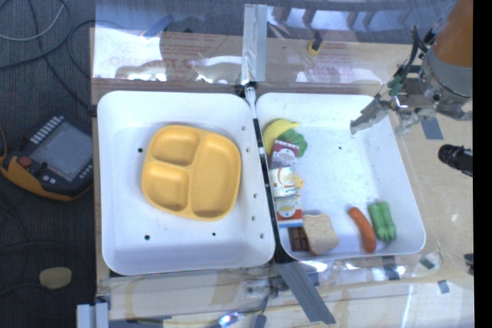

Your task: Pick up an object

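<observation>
My gripper (382,121) hangs over the far right corner of the right bin (407,188), open, with nothing between its fingers. Along that bin's left wall lie a yellow banana (277,128), a green leafy toy (295,140), a red and white carton (283,156) and a pale snack pack (286,185). At the bin's near edge sit a bread slice (320,233) and a dark brown block (298,240). An orange sausage (362,228) and a green vegetable (381,220) lie at the near right. All of these are well apart from the gripper.
The left bin (115,165) holds a yellow divided plate (191,171). A metal divider (254,42) stands behind the two bins. A handheld pendant (54,157) lies on the floor at left, with cables around it.
</observation>
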